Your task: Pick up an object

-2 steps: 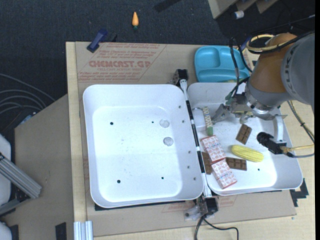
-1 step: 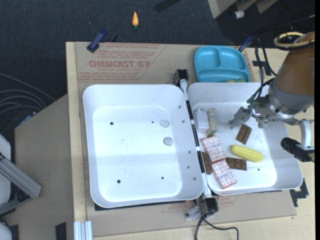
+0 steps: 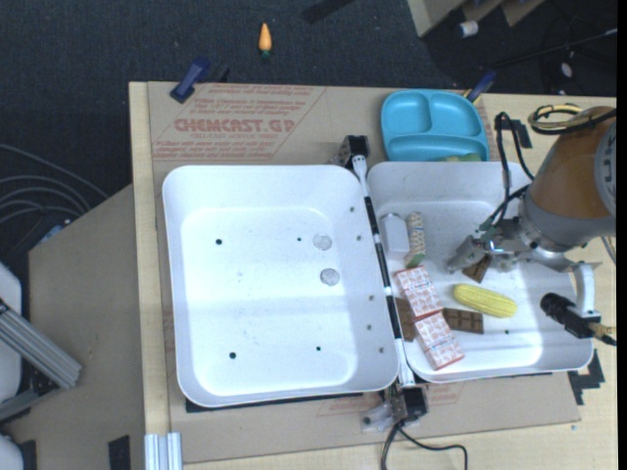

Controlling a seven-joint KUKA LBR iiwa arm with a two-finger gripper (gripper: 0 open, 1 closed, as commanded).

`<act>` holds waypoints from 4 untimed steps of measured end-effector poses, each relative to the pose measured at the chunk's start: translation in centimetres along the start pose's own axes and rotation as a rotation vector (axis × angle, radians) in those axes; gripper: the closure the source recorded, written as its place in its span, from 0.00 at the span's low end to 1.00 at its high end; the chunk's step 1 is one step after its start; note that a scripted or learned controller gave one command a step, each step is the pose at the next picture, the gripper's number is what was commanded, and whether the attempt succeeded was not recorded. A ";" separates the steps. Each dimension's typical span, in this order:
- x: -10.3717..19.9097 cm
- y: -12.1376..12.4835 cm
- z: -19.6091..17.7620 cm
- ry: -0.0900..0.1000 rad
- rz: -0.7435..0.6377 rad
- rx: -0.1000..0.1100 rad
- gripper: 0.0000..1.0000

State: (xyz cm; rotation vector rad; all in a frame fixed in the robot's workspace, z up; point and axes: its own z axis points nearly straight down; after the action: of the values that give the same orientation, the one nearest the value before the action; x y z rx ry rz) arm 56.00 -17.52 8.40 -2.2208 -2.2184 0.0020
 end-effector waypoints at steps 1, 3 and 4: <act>0.0 0.1 -1.1 0.000 0.000 -0.003 1.00; 7.2 10.3 -0.1 0.000 -0.003 -0.006 0.00; 6.1 1.7 0.0 -0.001 0.000 -0.001 0.00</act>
State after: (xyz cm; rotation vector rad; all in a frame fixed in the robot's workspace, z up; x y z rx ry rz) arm 57.70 -11.46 8.43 -2.2212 -2.2198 0.0020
